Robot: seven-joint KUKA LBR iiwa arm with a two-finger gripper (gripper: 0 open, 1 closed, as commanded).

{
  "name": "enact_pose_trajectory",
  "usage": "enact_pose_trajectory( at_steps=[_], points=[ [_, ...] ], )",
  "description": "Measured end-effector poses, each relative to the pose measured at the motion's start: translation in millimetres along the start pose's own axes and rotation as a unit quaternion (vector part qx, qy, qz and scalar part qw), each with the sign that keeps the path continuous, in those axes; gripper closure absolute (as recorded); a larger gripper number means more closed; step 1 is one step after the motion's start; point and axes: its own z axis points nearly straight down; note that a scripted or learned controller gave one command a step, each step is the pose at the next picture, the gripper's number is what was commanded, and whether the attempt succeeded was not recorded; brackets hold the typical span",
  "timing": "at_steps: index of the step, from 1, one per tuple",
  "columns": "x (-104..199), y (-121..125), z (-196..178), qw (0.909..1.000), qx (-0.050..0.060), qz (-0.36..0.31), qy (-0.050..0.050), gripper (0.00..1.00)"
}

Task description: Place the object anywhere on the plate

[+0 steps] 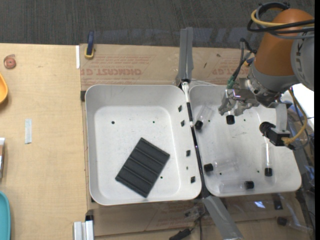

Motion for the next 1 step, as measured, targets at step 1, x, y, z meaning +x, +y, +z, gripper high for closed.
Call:
enact_pose_trajectory(
  at_steps=[1],
  points=[
    [68.5,42.5,15.2,0.9953,0.001,0.097,-0.001,1.0]
  ],
)
